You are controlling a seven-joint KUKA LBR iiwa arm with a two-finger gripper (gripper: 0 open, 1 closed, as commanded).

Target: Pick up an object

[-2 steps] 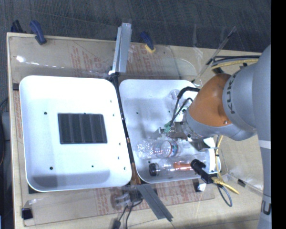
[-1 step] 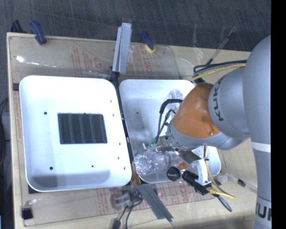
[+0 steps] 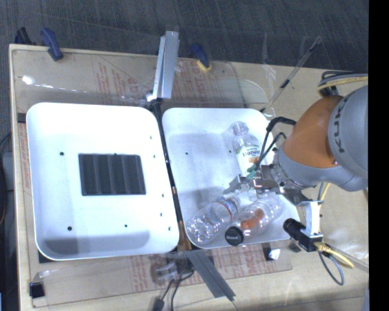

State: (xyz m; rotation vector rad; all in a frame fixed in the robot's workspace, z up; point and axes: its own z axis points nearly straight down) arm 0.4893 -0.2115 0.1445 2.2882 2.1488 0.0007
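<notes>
Gripper low in right bin among 3 clear bottles; finger state seemingly untellable.

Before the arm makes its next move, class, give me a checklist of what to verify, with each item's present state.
1. Gripper sits over the right bin: ok.
2. Objects within reach: three clear plastic bottles, one upright-lying, one near the front, one with an orange label: ok.
3. Bottles spaced for a clean grasp: not ok, the front two lie close together.
4. Something held between the fingers: cannot tell.
5. Left bin free for a drop: ok, bare apart from its dark panel.
</notes>
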